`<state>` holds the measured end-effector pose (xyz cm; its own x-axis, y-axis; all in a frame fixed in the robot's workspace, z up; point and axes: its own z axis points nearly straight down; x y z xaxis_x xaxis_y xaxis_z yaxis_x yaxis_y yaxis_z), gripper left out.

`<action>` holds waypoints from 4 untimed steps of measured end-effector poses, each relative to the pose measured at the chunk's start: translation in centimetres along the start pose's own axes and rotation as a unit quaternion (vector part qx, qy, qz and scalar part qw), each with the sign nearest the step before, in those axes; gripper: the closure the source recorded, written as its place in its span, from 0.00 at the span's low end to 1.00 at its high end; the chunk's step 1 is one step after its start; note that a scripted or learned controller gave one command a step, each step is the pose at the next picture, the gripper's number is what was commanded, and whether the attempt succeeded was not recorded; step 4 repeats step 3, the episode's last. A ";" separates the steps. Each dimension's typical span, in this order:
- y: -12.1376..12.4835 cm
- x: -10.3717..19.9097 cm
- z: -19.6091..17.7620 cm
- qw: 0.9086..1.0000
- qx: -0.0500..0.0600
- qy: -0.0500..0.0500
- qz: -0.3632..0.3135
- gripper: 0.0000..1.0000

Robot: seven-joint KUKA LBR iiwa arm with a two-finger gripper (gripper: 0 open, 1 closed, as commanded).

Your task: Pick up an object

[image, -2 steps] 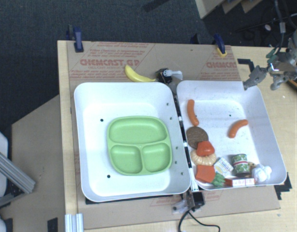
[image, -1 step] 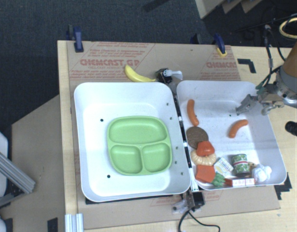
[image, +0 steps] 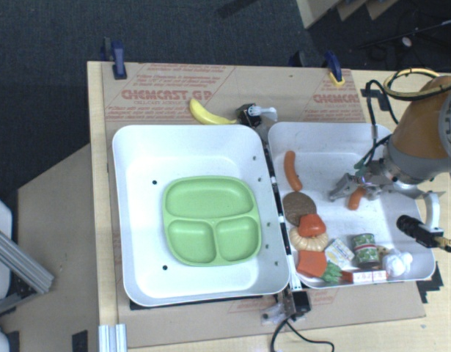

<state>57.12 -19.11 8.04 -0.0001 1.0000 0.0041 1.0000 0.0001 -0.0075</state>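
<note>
Carrot between the fingers of the gripper, clasped over the right bin, sausage to its left, tomato and can nearer the front, green tray in left bin, banana behind it.

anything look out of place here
Yes: the banana lies on the bench behind the left bin, outside both bins, while the other food sits in the right bin. A small black-and-white object lies beside it, too small to identify.
</note>
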 end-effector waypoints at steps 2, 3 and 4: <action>3.3 6.6 -4.9 1.000 -0.007 -0.002 -0.003 1.00; 1.6 16.8 -10.7 1.000 -0.006 -0.001 -0.004 1.00; 1.6 16.8 -10.7 1.000 -0.006 -0.001 -0.004 1.00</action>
